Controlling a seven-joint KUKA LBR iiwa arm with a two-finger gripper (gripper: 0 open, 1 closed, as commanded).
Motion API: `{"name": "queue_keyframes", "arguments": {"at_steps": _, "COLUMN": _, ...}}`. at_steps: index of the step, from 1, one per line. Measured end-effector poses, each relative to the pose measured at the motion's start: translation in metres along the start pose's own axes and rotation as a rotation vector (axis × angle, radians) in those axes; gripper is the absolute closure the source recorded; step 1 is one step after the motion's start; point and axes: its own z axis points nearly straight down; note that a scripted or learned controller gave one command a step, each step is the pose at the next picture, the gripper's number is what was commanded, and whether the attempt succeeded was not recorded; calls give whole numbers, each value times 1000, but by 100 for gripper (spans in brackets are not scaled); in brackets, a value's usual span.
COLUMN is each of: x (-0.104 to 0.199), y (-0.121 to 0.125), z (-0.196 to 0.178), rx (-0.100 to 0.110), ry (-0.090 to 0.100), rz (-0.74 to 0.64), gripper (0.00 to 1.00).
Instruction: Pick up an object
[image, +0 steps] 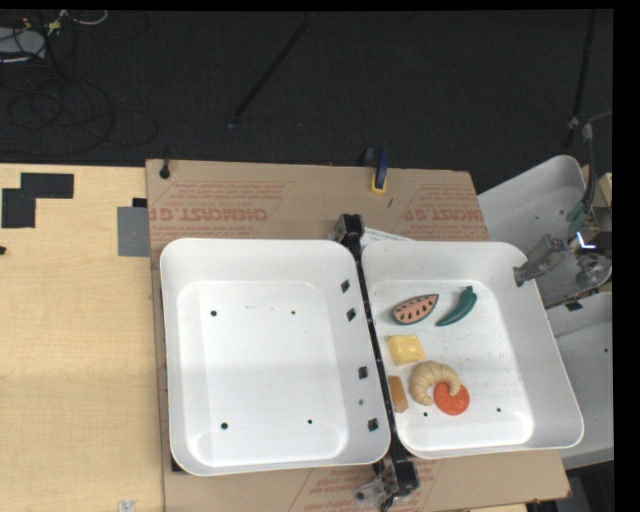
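Observation:
The right bin (520, 400) holds several toy foods. A watermelon slice (415, 309) lies beside a green pepper (457, 306) near the bin's middle. Below them sit a yellow cheese square (406, 349), a croissant (432, 377) and a red tomato (454, 402) touching the croissant. A small brown stick (398, 393) rests against the bin's left wall. My gripper (553, 262) hangs at the right bin's upper right rim, outside the pile and apart from every object.
The left bin (260, 350) stands beside the right one on a cardboard sheet (300, 200). A black divider with clips (362, 340) runs between the bins. A blue clamp (379, 170) sits at the cardboard's far edge.

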Motion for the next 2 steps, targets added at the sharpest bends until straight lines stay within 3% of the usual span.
{"name": "queue_keyframes", "arguments": {"at_steps": 1, "x": 87, "y": 10, "z": 102, "rx": 15, "ry": 11, "rz": -18, "gripper": 0}}
{"name": "queue_keyframes", "arguments": {"at_steps": 2, "x": 91, "y": -30, "z": 228, "rx": 23, "ry": 10, "rz": -11, "gripper": 0}}
